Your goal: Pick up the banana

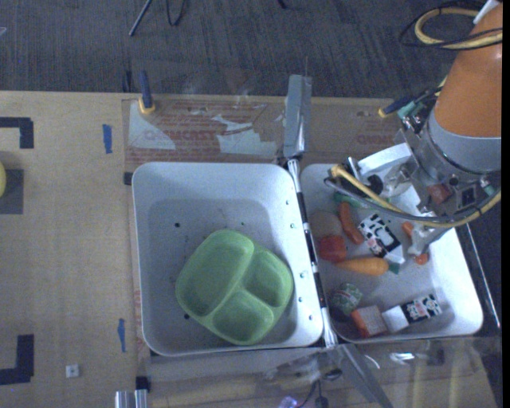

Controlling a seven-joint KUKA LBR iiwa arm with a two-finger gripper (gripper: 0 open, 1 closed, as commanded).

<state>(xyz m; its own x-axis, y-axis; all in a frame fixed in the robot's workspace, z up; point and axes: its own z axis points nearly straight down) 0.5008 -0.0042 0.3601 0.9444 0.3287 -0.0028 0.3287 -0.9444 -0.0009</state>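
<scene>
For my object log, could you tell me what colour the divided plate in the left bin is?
Light green; the divided plate shows clearly in the camera view.

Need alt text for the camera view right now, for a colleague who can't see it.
The grey-and-orange arm hangs over the right bin, which holds a jumble of toy foods including an orange carrot and cow-print cartons. The left bin holds a green divided plate.

— What does the arm (470,103) look like?
— A broad orange band sits above a grey ring, then a metal wrist block with small dark fittings (too blurred to name).
— Any cabling?
— Yellow cables (434,24) loop by the orange section; thin yellow and black leads trail off the wrist.
</scene>
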